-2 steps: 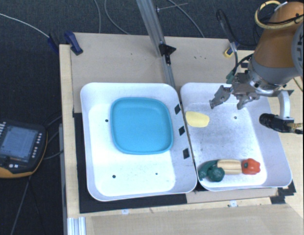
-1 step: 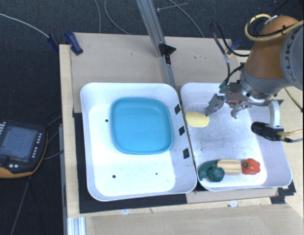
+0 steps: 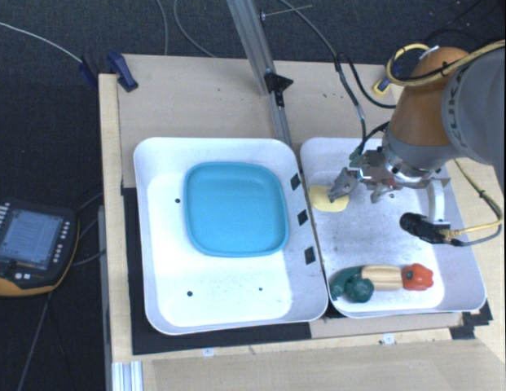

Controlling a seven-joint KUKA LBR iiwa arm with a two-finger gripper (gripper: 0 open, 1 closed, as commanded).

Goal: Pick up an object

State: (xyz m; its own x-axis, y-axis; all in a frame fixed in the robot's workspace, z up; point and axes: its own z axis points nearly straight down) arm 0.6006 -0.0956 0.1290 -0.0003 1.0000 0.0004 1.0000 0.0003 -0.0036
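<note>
I see two bins side by side. Left bin (image 3: 159,218) holds a blue tray (image 3: 235,208) upper-centre. Right bin (image 3: 460,251) holds a pale yellow piece (image 3: 328,199) at 9 o'clock against its left wall, and along the 6 o'clock wall a green piece (image 3: 352,287), a tan stick (image 3: 381,277) and a red piece (image 3: 416,277) in a row. Gripper (image 3: 360,180) sits at 11 o'clock, just beside the yellow piece; whether it is clenched I cannot tell. Right bin's middle is bare floor.
</note>
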